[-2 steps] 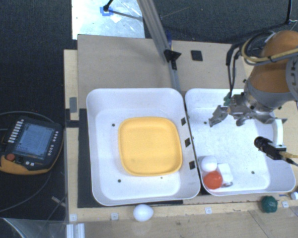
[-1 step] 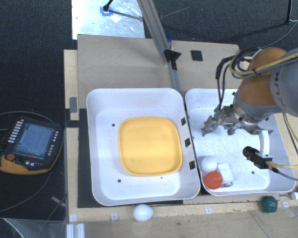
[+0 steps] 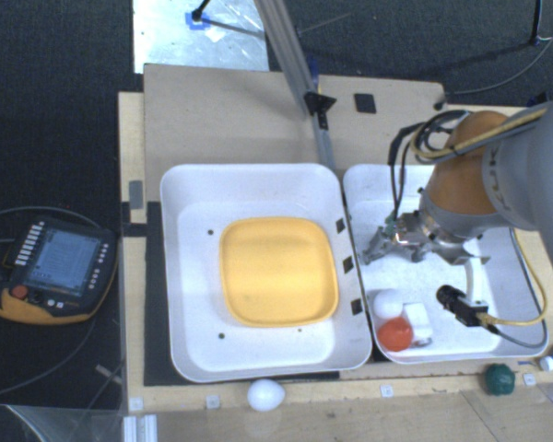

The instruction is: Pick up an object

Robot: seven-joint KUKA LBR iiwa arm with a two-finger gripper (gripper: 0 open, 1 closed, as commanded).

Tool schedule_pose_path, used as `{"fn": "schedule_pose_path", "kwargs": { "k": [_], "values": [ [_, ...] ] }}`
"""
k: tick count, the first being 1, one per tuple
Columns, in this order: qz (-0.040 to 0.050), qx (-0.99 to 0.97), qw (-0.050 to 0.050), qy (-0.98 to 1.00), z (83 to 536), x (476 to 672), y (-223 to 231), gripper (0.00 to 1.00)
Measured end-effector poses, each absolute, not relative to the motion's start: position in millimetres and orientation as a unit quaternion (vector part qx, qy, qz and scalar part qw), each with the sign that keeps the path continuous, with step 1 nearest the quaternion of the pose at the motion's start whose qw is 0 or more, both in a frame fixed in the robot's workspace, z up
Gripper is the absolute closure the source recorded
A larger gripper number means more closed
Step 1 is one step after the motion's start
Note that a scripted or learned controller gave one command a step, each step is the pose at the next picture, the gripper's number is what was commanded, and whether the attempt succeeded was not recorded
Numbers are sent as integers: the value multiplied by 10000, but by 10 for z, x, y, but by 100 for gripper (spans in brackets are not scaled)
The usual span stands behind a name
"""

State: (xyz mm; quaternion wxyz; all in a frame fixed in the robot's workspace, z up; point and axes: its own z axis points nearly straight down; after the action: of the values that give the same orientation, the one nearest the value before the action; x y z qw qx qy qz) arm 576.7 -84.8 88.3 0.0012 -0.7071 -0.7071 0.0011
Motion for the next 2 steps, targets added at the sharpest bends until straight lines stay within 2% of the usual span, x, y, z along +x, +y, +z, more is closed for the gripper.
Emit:
{"fn": "schedule_pose_path", "kwargs": {
  "k": [1, 2],
  "values": [
    [-7, -7073, -6, -7069, 1009, 5783, -849, 100],
    [-16, -7070, -18, -7073, 1564, 5781, -868, 100]
  ]
}}
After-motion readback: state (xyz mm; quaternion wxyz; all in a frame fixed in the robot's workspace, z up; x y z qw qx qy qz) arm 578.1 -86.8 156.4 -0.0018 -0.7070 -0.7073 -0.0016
